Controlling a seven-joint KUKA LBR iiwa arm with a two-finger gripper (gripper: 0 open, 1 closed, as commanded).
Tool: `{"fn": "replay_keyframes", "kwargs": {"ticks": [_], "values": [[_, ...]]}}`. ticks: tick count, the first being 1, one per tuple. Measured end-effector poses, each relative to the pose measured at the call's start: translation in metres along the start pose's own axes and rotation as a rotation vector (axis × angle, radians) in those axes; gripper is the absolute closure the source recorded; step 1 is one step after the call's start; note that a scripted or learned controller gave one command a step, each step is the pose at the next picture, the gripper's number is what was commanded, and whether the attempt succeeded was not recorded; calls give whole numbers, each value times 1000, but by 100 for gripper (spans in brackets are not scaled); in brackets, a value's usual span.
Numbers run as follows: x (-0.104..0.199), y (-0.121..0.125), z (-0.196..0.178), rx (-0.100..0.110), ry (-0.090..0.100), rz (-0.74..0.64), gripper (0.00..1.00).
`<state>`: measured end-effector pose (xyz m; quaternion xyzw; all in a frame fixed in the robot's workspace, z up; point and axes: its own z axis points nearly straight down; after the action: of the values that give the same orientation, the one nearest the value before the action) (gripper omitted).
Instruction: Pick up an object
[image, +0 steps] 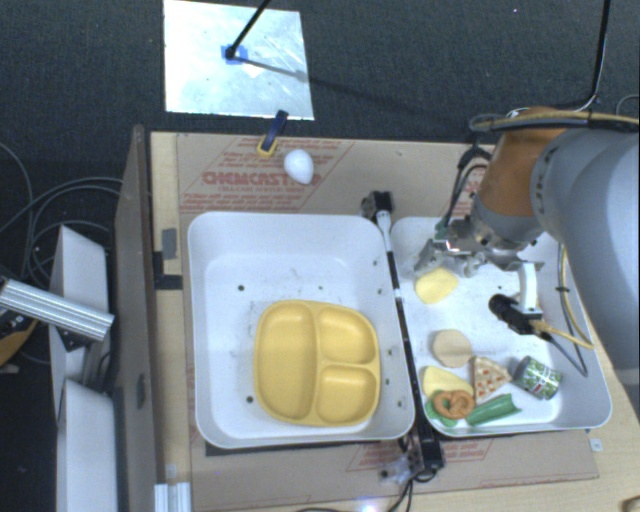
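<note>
Left bin (215, 300): holds a yellow divided tray (317, 362), lying flat. Right bin (590, 400): the arm (570, 190) enters from the right, wrist bent down over the bin's upper left part. Gripper (447, 256) sits just above a pale yellow rounded object (436, 286), near or touching it; gripper opening cannot be determined. Toy foods cluster at the bin's lower edge: tan round piece (452, 347), pizza slice (489, 378), green can (537, 377).
</note>
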<state>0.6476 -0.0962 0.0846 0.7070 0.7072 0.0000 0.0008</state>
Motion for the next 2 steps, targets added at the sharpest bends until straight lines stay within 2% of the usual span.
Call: {"fn": "replay_keyframes", "kwargs": {"ticks": [1,2], "values": [[-16,0,-1,-2,0,0,0],[-3,-2,0,0,1,-4,0]]}}
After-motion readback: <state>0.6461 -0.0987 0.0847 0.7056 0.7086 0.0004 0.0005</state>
